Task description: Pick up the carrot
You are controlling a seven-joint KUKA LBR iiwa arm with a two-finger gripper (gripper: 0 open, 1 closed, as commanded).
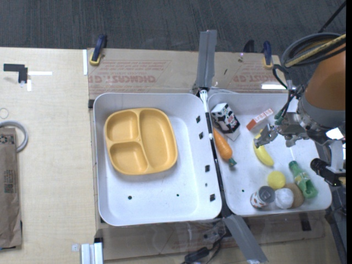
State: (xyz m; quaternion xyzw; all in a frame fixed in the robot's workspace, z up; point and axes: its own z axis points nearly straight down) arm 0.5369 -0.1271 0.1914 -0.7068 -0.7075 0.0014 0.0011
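The carrot (222, 145), orange with a green stub at its lower end, lies at a slant along the left wall of the right bin (242, 188). My gripper (278, 139) hangs over the middle of that bin, to the right of the carrot and apart from it, just above the yellow banana (264, 155). Its fingers stand open and hold nothing.
A black-and-white milk carton (225, 117) stands just above the carrot's top end. An orange packet (259, 120), a lemon (276, 179), a can (264, 197), a white ball (284, 198) and a green bottle (302, 179) share the right bin. The left bin (159, 202) holds a yellow divided plate (141, 141).
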